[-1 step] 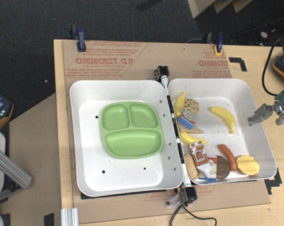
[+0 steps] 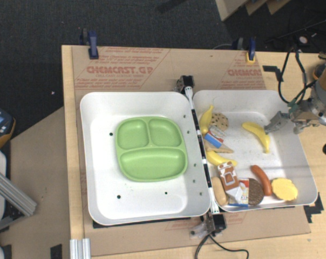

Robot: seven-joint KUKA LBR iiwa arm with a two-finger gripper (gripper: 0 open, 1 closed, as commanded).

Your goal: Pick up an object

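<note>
My gripper (image 2: 275, 124) sits low over the right bin (image 2: 292, 104), near its far right side, and its tips point toward the left of the view. Whether it is clenched or released I cannot tell, for the tips blur into one grey shape; nothing shows between them.

Just beside my gripper, on the side away from my wrist, lies a banana (image 2: 258, 134), its curve running down toward the near edge of the bin. It looks close to my tips, though I cannot say if they touch. Farther out from me, against the wall between the two bins, stands a second banana (image 2: 206, 119) with a speckled cookie (image 2: 219, 121) beside it and a small blue and orange item (image 2: 214, 141) below them. A third banana (image 2: 220, 158) lies nearer the camera than that.

Toward the near edge, well apart from my gripper, are a red sausage (image 2: 261, 178), a round yellow piece (image 2: 285, 189), a brown slice (image 2: 255, 192) and a bread-coloured roll (image 2: 221, 191), packed close together.

Beyond all these, in the left bin (image 2: 98, 161), rests a green divided plate (image 2: 150, 148).
</note>
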